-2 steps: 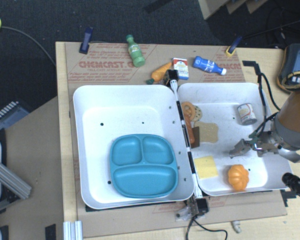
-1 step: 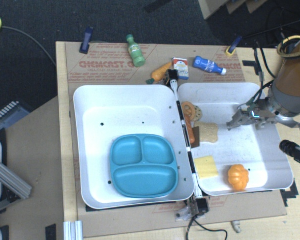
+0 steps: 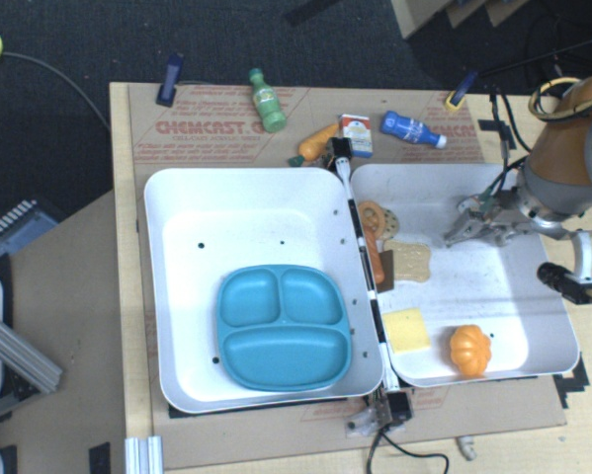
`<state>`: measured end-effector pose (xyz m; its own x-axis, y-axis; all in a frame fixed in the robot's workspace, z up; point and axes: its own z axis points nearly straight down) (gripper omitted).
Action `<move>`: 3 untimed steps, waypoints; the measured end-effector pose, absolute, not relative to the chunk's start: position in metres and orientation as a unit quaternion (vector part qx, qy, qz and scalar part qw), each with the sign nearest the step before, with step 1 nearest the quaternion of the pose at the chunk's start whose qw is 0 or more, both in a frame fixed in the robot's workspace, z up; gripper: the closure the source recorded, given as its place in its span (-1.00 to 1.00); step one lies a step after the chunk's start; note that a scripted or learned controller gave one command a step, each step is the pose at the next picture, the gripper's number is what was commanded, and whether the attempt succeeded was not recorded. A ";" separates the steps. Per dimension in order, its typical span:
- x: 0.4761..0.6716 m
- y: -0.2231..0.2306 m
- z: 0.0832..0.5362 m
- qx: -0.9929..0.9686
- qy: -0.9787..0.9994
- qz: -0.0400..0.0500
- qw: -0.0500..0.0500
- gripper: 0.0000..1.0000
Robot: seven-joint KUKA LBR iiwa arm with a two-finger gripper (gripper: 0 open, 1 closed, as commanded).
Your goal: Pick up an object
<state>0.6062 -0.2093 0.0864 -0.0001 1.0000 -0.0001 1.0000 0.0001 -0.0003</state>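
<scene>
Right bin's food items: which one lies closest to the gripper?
The tan bread slice, left of the gripper. The yellow cheese square and orange pumpkin lie farther toward the bin's near edge.

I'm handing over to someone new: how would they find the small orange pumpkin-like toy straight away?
Start at the right-hand white bin, the one without the blue divided plate. Go to its near edge: the small orange pumpkin-shaped toy lies there, just right of a flat pale yellow square. It is the bin's only round, ribbed, bright orange item.

Orange pumpkin (image 3: 469, 350), yellow cheese slice (image 3: 407, 330), toast (image 3: 410, 263), pretzel (image 3: 375, 221), all in right bin (image 3: 543, 294)
</scene>
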 end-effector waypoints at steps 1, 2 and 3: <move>0.664 -0.208 0.085 -0.707 -0.708 -0.001 0.000 -1.00; 0.666 -0.208 0.085 -0.707 -0.708 0.000 0.002 -1.00; 0.668 -0.209 0.096 -0.706 -0.708 0.000 -0.002 1.00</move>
<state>0.6676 -0.2086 0.0959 -0.0028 1.0000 -0.0024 1.0000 0.0028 0.0029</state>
